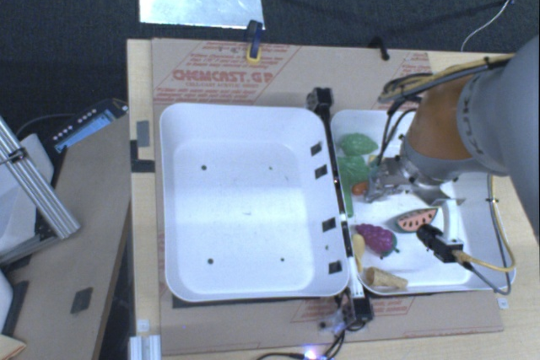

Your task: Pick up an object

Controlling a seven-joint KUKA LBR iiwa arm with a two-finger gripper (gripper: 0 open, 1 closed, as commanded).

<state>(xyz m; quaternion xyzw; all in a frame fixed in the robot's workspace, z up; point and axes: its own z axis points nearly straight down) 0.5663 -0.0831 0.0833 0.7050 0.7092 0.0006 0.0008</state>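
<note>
The table [211, 63], a pale board with red lettering, carries two white bins. The left bin [245, 198] lies well to the left of the tool; the right bin [481, 215] sits under and around it. The grey arm [498, 110] comes down into the right bin, and the tool [380, 184] hangs low there; whether it is clenched or released cannot be told from this angle.

Just left of the tool lie green leafy pieces [356, 158]. Below it sits a purple grape bunch [377, 239], and to the lower right a watermelon slice [416, 220]. Furthest below, near the bin's front wall, rests a tan cone [385, 278].

These look like small plastic toy foods: probably light, stiff and a bit slick. The grape bunch seems the best candidate; its bumpy body should give purchase if pinched across the middle.
</note>
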